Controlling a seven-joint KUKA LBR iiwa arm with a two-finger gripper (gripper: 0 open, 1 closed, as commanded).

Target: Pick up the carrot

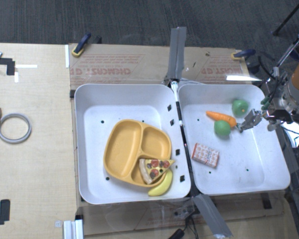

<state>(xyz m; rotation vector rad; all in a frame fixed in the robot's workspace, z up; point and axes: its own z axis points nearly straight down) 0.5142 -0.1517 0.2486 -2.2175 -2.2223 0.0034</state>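
- Leftmost, a roll of tape (14,128) lies flat on the pale surface (35,183), well apart from both bins.
- Next, a blue clamp (81,44) sits at the far edge of the cardboard sheet (119,66) behind the bins.
- Then comes the left bin (89,103), which carries a yellow divided plate (138,152) near its middle.
- On that plate, a pizza slice (154,169) rests in the near right compartment, its wide end pointing toward the bin's right wall.
- Just beside the plate's near right rim lies a banana (162,184), touching the plate edge and curving along it.
- Between the two bins runs a grey divider bar (177,54), reaching away toward the far side.
- Further right, the right bin (224,183) holds a small orange-and-white box (206,155) lying flat on its left part.
- Beyond the box, a green ball (222,128) sits just beside the carrot (221,117), which lies on the bin floor with its thick end toward the right; the carrot's right end is near the tool.
- Behind and to the right, a second green ball (240,106) rests near the far wall.
- Finally, the tool (247,120) reaches in low from the right, its tips close to the carrot's right end; whether its fingers are apart or together cannot be told, and nothing is seen between them.
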